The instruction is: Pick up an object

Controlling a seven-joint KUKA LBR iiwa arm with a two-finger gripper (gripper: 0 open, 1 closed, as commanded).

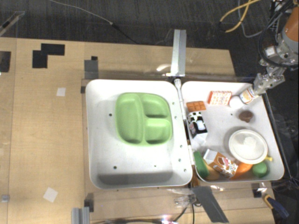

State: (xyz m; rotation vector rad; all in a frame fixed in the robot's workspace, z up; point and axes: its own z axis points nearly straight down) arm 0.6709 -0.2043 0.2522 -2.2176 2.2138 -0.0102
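Small bottle (247,96) just beside gripper (267,82), at right bin's (275,139) far corner.

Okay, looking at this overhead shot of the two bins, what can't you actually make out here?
- Gripper, camera view: too small and blurred to tell whether its fingers are open or shut, or touching the small bottle.
- Arm: cut off by the right edge.
- Carton and orange toy: partly covered by the white bowl.

A pale green, three-compartment plastic tray (142,118) lies in the left white bin (100,169). The right white bin (275,164) holds a round white lidded bowl (247,145), an orange patterned packet (219,98), a small brown lump (246,116) and a black-and-white carton (197,124). The grey gripper (266,82) hangs at that bin's far right corner, beside a small white bottle (247,96).
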